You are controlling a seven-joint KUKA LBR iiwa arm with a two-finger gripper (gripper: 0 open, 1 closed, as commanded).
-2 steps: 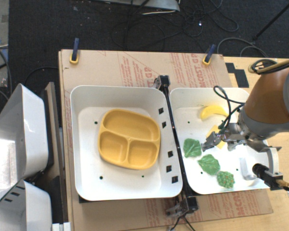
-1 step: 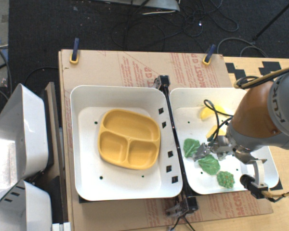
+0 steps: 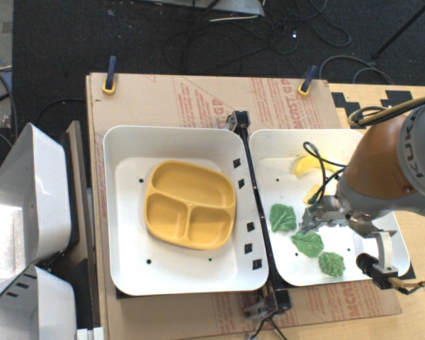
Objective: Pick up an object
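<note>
In the right bin (image 3: 283,144) lie a yellow banana-like piece (image 3: 306,165), a green leaf (image 3: 282,217), a second green leaf (image 3: 308,244) and a green bumpy broccoli-like piece (image 3: 331,263). My gripper (image 3: 314,218) reaches down from the orange-banded wrist (image 3: 382,165) into this bin. It hangs between the two leaves, just right of the upper one and right above the lower one. Another yellow bit (image 3: 314,192) peeks out beside the wrist.
The left bin (image 3: 120,211) holds a yellow divided tray (image 3: 190,204). A black divider strip (image 3: 251,190) runs between the bins. Cardboard lies under both bins, with blue clamps at its far edge. White containers stand off the bench to the left.
</note>
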